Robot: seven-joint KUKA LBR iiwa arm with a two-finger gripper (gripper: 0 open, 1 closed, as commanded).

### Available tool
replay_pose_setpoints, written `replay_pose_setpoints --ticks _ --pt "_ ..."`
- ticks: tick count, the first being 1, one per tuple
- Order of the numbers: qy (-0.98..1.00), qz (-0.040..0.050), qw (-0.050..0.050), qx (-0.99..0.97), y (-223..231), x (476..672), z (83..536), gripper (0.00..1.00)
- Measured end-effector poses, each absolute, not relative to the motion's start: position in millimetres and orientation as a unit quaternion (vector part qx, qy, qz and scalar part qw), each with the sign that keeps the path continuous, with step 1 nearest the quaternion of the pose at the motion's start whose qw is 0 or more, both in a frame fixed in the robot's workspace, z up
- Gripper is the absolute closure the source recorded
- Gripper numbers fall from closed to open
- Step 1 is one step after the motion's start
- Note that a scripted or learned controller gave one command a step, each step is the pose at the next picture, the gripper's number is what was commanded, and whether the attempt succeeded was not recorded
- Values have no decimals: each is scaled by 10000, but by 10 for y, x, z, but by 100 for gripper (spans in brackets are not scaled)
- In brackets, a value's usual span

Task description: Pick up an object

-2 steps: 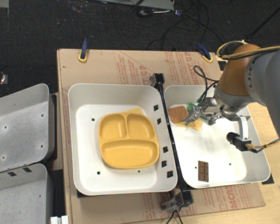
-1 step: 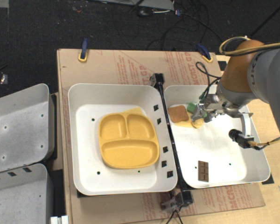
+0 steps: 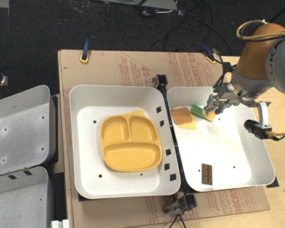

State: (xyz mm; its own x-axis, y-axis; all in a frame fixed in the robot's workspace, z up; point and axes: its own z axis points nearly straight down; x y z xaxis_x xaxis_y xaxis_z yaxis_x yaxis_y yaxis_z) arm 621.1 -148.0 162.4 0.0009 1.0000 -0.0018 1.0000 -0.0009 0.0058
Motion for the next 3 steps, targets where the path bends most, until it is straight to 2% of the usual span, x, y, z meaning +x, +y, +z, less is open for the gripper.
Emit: replay_pose_setpoints --ticks 1,2,3 --pt "7082 18 29 7060 -1426 6306 2203 100" --pt "7082 16 27 7060 -1388 6251 2809 100" --pt "7093 2 -8 7049 -912 6039 2837 100"
